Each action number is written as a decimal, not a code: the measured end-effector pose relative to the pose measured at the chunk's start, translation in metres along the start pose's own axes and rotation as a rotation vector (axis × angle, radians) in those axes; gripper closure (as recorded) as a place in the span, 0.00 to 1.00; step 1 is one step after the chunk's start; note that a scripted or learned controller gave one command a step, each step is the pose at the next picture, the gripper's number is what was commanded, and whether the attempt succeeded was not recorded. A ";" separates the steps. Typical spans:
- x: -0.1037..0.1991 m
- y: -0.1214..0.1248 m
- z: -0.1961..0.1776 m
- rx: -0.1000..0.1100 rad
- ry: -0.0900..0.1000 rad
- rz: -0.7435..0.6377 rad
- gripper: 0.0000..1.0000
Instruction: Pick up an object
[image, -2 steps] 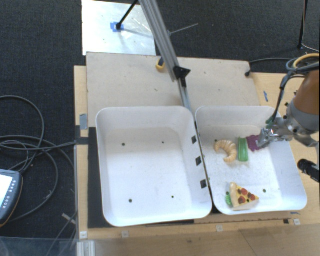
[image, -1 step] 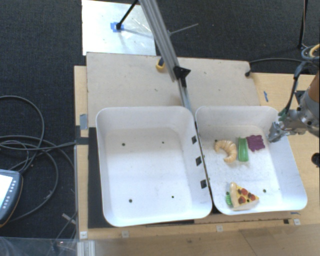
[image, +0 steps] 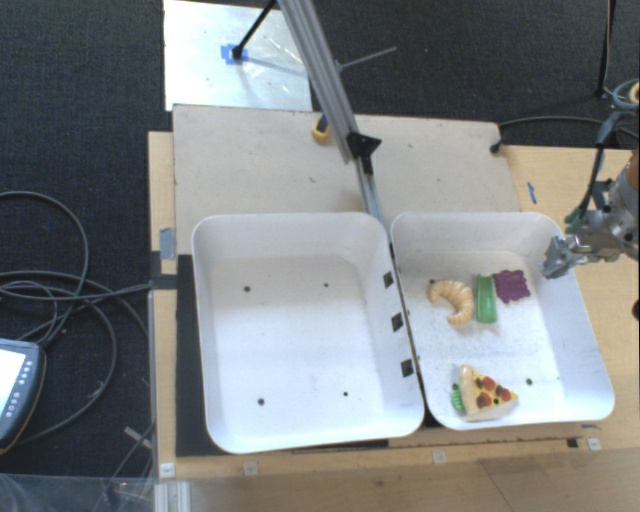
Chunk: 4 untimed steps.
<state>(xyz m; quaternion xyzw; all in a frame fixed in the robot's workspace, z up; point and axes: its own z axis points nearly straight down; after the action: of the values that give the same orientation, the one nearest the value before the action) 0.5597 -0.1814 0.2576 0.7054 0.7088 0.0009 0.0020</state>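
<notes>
The right bin (image: 575, 345) holds a tan croissant (image: 453, 300), a green pickle-shaped piece (image: 486, 299), a purple bunch of grapes (image: 512, 285) and a pizza slice (image: 484, 393) near its front. My gripper (image: 560, 258) hangs at the right bin's far right rim, to the right of the grapes and apart from them. Nothing shows between its fingers.
The left bin (image: 215, 330) stands beside the right one, sharing a middle wall. A slanted metal pole (image: 330, 80) crosses the board behind the bins. Cables (image: 60, 290) and a pendant (image: 15, 385) lie on the floor at the left.
</notes>
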 end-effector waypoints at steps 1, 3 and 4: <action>0.050 0.008 -0.007 0.001 0.003 -0.006 1.00; 0.161 0.013 0.003 0.004 0.004 -0.006 1.00; 0.210 0.010 0.012 0.004 0.004 -0.005 1.00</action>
<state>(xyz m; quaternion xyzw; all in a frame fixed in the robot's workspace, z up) 0.5689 0.0286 0.2457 0.7035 0.7107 0.0010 -0.0008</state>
